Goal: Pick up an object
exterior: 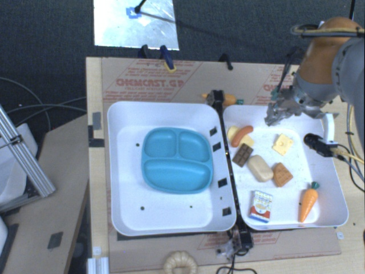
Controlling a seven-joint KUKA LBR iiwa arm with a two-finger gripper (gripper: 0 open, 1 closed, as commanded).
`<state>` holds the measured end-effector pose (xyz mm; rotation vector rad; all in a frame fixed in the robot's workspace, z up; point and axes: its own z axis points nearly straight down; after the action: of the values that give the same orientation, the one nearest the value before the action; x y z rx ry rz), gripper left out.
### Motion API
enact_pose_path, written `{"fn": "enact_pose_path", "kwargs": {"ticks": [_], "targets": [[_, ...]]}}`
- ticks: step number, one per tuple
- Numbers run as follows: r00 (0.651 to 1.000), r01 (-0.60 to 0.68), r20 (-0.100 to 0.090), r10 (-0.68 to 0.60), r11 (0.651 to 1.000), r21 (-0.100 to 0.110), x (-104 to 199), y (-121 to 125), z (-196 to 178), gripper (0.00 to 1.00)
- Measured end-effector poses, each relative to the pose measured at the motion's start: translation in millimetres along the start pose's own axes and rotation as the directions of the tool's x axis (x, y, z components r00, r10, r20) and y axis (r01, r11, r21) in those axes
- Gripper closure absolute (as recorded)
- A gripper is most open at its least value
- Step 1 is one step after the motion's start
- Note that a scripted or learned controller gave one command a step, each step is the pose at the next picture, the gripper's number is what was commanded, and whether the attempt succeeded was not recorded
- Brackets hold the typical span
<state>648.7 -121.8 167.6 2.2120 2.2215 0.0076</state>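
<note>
Gripper (278, 114) positioned over the right bin (336, 201) near its far rim, above the cheese slice (283, 144). Finger state cannot be determined. Left bin (122, 170) contains a blue divided plate (175, 160).

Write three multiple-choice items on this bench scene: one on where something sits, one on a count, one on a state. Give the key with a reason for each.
1. Where does the blue divided plate lie?
A. in the left bin
B. in the right bin
C. on the cardboard behind the bins

2. How many compartments does the plate have?
A. two
B. three
C. five

3. How does the carrot lie?
A. between the gripper's fingers
B. on the plate
C. loose on the right bin's floor, apart from the gripper

Key: 1 A, the plate is in the left bin. 2 B, two small sections above one long one. 3 C, the carrot rests near the front right corner while the gripper is at the bin's far edge.
</note>
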Motion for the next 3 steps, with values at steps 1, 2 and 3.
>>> {"fn": "enact_pose_path", "kwargs": {"ticks": [1, 2, 3], "targets": [[1.0, 0.001, 0.0, -0.001, 1.0, 0.0, 0, 2, -55, 1.0], [1.0, 0.003, -0.001, -0.003, 1.0, 0.007, 51, -4, -47, 1.0], [1.0, 0.005, -0.002, -0.005, 1.0, 0.006, 104, -4, -41, 1.0]]}}
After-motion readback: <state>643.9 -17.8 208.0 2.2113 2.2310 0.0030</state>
